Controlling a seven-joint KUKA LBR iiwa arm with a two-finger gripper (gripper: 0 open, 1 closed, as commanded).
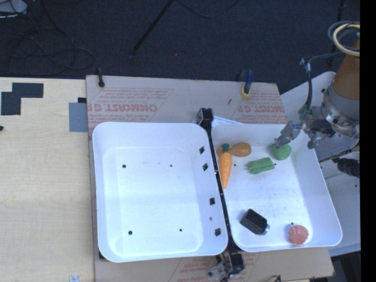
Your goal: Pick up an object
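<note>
Two shallow white bins (117,135) are sitting side by side on brown cardboard (147,101). At three o'clock, the grey arm is cut off by the edge. Its two-finger gripper (296,133) is hanging just above a small round green toy (282,151); I cannot tell if it is gripping.

A: How's the light?
B: Bright and even from above. The two white bins (154,135) nearly wash out, with soft glare on their floors.
A: Shadows?
B: Faint and short, tucked under the black block (254,222) and the carrot (225,168).
A: Sharpness?
B: Slightly soft overall; the dark floor (176,34) behind the bench (41,175) is grainy.
</note>
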